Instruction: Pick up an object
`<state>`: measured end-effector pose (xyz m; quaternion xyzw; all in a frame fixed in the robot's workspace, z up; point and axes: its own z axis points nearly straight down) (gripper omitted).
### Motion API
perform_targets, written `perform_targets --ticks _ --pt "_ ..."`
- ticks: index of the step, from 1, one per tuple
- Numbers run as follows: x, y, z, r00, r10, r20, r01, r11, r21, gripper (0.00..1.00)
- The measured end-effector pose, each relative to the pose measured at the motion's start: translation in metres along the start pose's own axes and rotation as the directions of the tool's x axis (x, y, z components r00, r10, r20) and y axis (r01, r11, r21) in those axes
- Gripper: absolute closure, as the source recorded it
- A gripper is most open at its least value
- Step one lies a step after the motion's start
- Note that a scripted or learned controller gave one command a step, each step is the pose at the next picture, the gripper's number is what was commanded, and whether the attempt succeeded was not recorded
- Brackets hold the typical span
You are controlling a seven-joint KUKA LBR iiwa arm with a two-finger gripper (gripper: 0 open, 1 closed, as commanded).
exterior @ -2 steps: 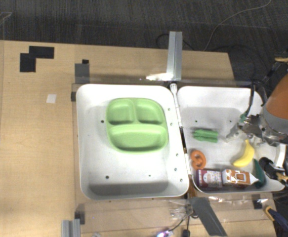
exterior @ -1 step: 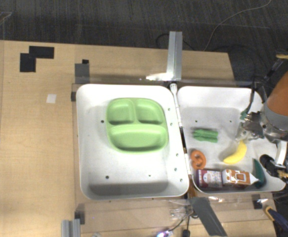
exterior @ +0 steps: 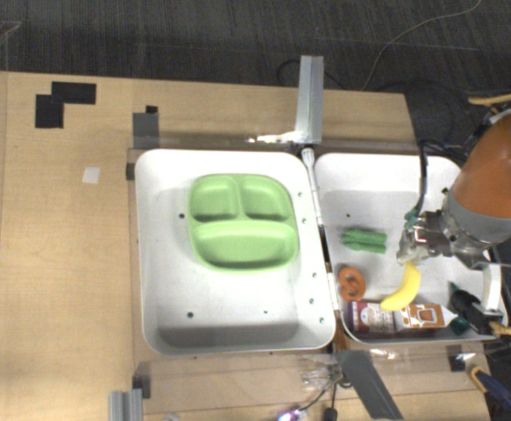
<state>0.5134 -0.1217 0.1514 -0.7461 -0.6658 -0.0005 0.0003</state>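
End effector [exterior: 415,246] is low over the right bin [exterior: 369,178], near its right side. Can't tell from here if it's wide or narrow; the wrist hides the tips. Banana [exterior: 401,289] lies just below it in the view, its top end right at the end effector; contact unclear. No sign it's gripped.

Around it:
- brown pack [exterior: 395,317] lies flat along the near wall, touching the banana's lower end
- orange ring [exterior: 351,280] is just left of the banana, apart from it
- green block [exterior: 364,239] is left of the end effector, clear of both
- arm [exterior: 492,182] covers the bin's right part

Banana: yellow, small, curved, lying flat, running from upper right to lower left.

Left bin [exterior: 163,261] on the desk [exterior: 53,261] holds a green divided plate [exterior: 242,220], well apart from all that.
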Motion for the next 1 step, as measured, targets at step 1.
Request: perform_targets --ticks 1 --pt "0.0173 0.0268 -0.0749 0.998 0.056 0.001 -0.056 0.998 -0.003 1.0"
